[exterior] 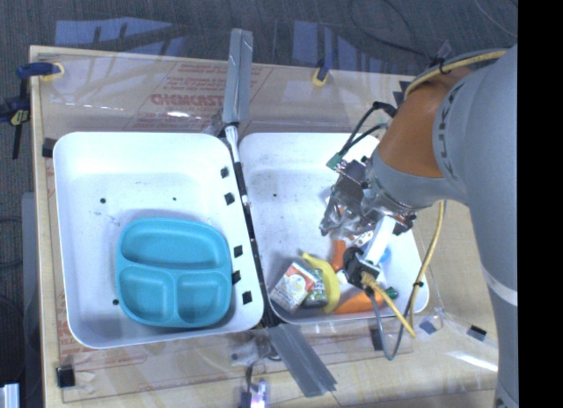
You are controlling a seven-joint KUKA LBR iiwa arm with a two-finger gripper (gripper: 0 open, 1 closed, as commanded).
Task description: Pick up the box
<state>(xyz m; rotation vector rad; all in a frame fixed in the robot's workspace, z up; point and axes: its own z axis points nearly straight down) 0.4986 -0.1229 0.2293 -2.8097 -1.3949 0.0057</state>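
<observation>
Toward the right bin's (pixel 264 156) near-left corner from the hand (pixel 345 222) lies the box (pixel 295 289); the hand's grip state I cannot tell.

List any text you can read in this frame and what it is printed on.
Red lettering on the clear sheet behind the bins: mirrored and glare-washed, too blurred to read.
Print on the small box in the right bin: too small to read.
Nothing else legible.
</observation>
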